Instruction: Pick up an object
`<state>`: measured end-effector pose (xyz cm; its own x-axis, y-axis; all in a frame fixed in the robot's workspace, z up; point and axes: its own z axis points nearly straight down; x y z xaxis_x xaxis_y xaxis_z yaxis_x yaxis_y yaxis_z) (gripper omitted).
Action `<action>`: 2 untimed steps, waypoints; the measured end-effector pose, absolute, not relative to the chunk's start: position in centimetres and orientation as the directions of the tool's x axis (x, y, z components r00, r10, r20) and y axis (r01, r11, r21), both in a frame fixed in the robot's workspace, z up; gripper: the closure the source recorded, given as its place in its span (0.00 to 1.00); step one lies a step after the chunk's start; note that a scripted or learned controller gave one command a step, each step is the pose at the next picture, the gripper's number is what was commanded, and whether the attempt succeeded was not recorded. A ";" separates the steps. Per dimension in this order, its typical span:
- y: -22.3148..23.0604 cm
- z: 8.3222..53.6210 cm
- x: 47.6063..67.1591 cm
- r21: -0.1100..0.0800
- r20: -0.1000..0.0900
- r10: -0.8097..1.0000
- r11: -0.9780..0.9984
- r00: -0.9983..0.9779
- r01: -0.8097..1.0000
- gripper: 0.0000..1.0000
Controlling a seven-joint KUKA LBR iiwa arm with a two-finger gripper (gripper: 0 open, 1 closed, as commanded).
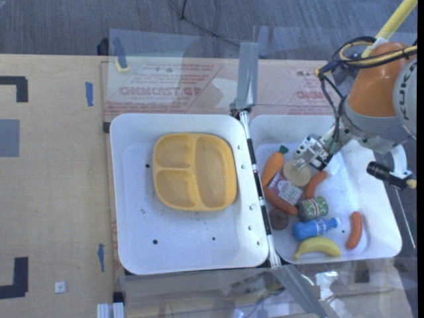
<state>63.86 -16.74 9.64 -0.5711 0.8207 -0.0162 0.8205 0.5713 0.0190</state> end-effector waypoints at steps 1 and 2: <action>-17.0 10.9 64.0 0.024 -0.019 0.824 0.567 -0.567 0.823 1.00; -6.8 23.6 65.2 0.005 -0.002 0.914 0.405 -0.405 0.914 1.00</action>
